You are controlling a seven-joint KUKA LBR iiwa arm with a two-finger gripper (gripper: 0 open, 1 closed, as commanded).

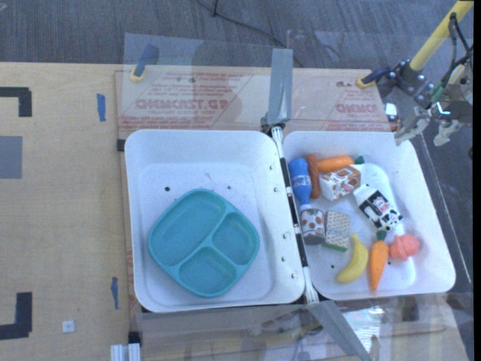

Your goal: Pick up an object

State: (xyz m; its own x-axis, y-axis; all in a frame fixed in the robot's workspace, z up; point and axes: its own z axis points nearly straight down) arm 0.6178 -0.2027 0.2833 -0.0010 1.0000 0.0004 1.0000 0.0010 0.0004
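**Gripper waits above the far right corner of the toy bin, nothing picked yet**

Gripper (pixel 430 122) sits at the upper right of the camera view, just outside the far right corner of the right bin (pixel 436 224). It is small and blurred there, a cluster of dark and pale parts with cables, so I cannot tell how it is set or whether anything is in it. Nothing is visibly carried beneath it.

Two shallow white bins lie side by side on a wooden bench. The left bin (pixel 150 156) holds a single teal divided plate (pixel 203 241) with three compartments, lying flat toward the near side.

The right bin holds the loose objects, crowded together in its middle. Along the left wall stands a blue bottle (pixel 300 179), and near to it a small patterned can (pixel 311 221). Beside the bottle lie an orange carrot-like piece (pixel 334 162) and a small carton (pixel 340 182), touching or nearly so. A white bottle with black patches (pixel 377 198) lies at a slant to their right. Nearer the camera are a banana (pixel 355 260), an upright-pointing carrot (pixel 378 262) just beside it, and a pink lumpy toy (pixel 406 247) close to the carrot's top.

As a judgement, the task is at its start: the approach step, with the pick yet to be made. The next move calls for travelling inward over the right bin, choosing one object, and descending squarely on it. The banana or the pink toy look easiest, since each has some free floor around it; the crowded bottle and carton group risks a nudge or a double catch.
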